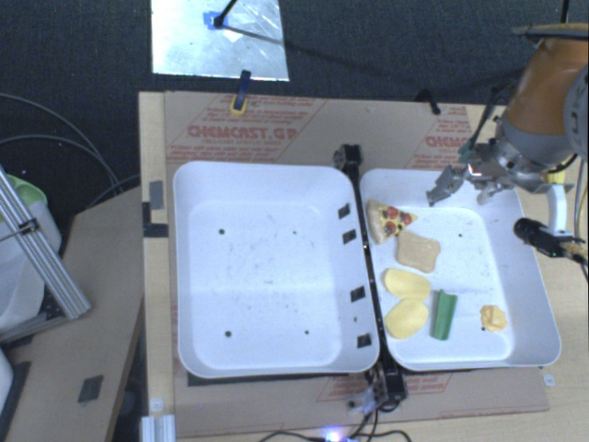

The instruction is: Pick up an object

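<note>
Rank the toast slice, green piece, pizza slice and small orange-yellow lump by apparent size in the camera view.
1. Toast slice and pizza slice: too alike to separate.
2. Green piece: long but narrow.
3. Orange-yellow lump: smallest.
All lie in the right bin, at similar distance.

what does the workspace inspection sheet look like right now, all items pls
surface: cardboard-covered bench bearing left bin and right bin.
job's things: in the right bin, pizza slice, bread slice, two yellow pieces, green piece, small yellow lump.
clutter: nothing seen.
grippers: gripper above the right bin's far edge, holding nothing.
cables: dark cables on the floor at left.
surroundings: metal sheet on dark carpet; aluminium frame.
</note>
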You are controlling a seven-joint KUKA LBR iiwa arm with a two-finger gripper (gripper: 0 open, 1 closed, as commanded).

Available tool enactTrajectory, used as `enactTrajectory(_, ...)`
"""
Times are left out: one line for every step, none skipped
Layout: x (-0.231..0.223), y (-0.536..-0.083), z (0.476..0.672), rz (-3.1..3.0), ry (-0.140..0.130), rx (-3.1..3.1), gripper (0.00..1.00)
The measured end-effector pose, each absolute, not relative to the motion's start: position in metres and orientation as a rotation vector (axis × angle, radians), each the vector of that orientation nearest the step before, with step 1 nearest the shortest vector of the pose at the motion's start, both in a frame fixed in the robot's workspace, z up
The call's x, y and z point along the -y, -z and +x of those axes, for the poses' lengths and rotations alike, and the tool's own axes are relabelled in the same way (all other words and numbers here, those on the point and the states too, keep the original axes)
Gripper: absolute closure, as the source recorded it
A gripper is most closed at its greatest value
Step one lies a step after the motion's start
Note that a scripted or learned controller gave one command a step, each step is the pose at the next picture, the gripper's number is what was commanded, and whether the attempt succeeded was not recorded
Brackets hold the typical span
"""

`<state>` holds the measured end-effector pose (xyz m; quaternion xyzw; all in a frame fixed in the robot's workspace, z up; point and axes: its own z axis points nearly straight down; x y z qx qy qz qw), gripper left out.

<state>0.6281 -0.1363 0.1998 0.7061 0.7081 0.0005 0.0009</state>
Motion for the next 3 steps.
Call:
enactTrajectory(0.211,-0.118,0.610,2.228,0.006,-2.217,0.00)
enactTrajectory(0.181,-0.082,0.523,2.229,0.005,-2.227,0.00)
enactTrajectory(0.115,-0.084,0.485,2.217,-0.001,-2.233,0.00)
